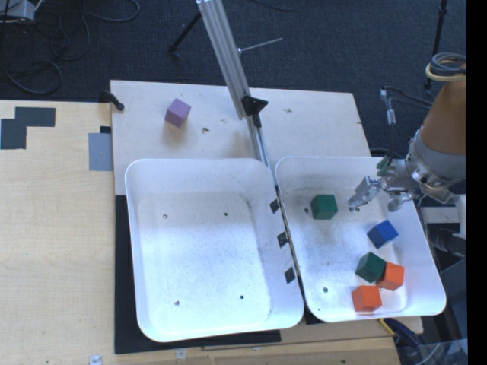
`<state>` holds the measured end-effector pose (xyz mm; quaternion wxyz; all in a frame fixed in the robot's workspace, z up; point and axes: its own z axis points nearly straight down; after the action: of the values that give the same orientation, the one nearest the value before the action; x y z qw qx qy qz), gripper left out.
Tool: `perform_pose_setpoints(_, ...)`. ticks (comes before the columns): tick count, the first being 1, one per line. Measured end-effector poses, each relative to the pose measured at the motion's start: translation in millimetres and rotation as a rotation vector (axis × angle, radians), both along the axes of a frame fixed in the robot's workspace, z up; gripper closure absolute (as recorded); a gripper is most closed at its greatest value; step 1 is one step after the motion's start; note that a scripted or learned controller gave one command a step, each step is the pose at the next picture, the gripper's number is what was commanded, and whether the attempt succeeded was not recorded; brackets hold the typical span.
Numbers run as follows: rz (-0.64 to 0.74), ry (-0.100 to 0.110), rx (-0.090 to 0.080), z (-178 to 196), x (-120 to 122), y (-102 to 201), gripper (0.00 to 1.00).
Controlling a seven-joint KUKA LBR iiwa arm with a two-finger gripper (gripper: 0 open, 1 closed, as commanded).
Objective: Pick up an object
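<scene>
Camera view gives us both bins side by side on the bench, and all the action sits in the right bin (426, 299). Near its far left part lies a green cube (324, 206), well apart from the rest. Down by the near right corner there's a cluster: a dark green cube (370, 266) touching an orange cube (393, 276), and a second orange cube (367, 298) just beside them, closest to the near rim. A blue cube (382, 233) lies between that cluster and the arm. The gripper (368, 194) hangs over the bin's far right part, just right of the green cube, fingers slightly apart with nothing between them. The left bin (144, 204) shows bare white floor. Beyond the bins, a purple cube (177, 112) sits on the white board (304, 124).
</scene>
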<state>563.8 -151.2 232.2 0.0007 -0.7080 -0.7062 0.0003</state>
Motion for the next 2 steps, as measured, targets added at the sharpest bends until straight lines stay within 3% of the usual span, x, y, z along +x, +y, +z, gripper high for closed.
perform_pose_setpoints(1, 0.004, 0.004, 0.001, -106.6, 95.9, 16.5, 0.0)
perform_pose_setpoints(2, 0.006, 0.001, -0.001, -101.2, 96.1, 16.1, 0.0)
